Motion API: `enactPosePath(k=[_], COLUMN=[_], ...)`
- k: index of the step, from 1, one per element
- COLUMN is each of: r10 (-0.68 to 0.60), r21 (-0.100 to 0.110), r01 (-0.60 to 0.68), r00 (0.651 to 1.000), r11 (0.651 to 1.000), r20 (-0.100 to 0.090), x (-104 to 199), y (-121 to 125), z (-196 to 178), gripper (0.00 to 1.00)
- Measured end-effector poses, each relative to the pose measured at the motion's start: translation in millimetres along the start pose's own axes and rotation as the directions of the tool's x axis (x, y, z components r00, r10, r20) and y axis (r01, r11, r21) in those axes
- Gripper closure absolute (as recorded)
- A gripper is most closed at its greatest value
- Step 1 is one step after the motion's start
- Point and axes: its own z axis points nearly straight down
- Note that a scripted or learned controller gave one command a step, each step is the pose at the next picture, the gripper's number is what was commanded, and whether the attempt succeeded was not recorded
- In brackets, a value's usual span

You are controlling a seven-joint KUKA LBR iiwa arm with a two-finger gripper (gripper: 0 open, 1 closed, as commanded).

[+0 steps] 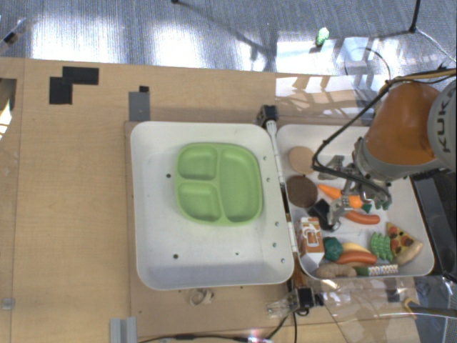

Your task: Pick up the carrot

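Approach step: end effector (341,204) low in right bin (423,263), over the carrot (330,191); finger state can't be told. Next: confirm alignment, close, lift.

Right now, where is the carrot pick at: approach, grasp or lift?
Approach looks done: the gripper is down in the right bin, right over the carrot. In hand: the grasp itself. The carrot lies among the other toy foods, by the brown disc and the red sausage, and I can't tell whether the gripper has it. Left: a confirmed grip and the lift clear of the bin.
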Motion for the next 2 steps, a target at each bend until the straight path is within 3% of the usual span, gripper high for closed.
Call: enactPosePath(k=[1, 2], r10=[-0.130, -0.066], r21=[0.001, -0.006], r01=[0.130, 0.066], r00=[0.991, 0.998], r11=[0.991, 0.998], r20=[0.029, -0.010], x=[32, -3], y=[0, -1], z=[-3, 1], gripper=[0.00, 0.00])
